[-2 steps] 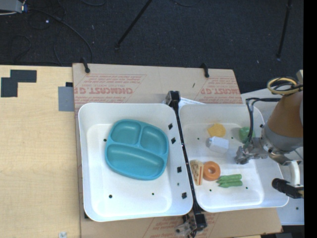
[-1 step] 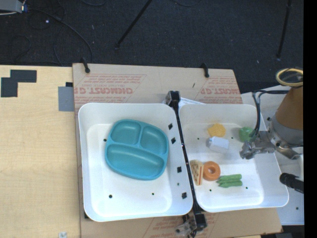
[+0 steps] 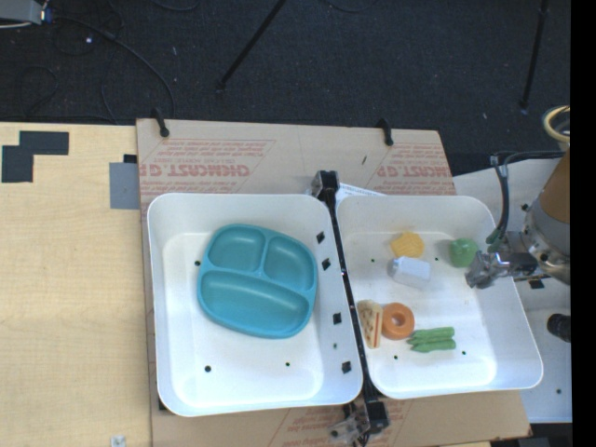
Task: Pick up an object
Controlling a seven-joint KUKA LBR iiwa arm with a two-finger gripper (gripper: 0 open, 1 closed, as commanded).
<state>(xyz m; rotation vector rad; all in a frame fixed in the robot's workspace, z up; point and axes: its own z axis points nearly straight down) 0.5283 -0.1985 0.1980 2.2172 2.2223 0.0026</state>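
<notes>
Judging by looks, the green block (image 3: 463,251) just beside the pincer (image 3: 484,273) seems light and stiff; grip its flat sides. Whether the pincer stands apart or together, I cannot tell.

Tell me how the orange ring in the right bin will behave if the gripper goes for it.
The orange ring lies flat, so it probably won't roll. It looks small and light, likely to slide when nudged. It touches the tan wedge, which may shift too.
</notes>
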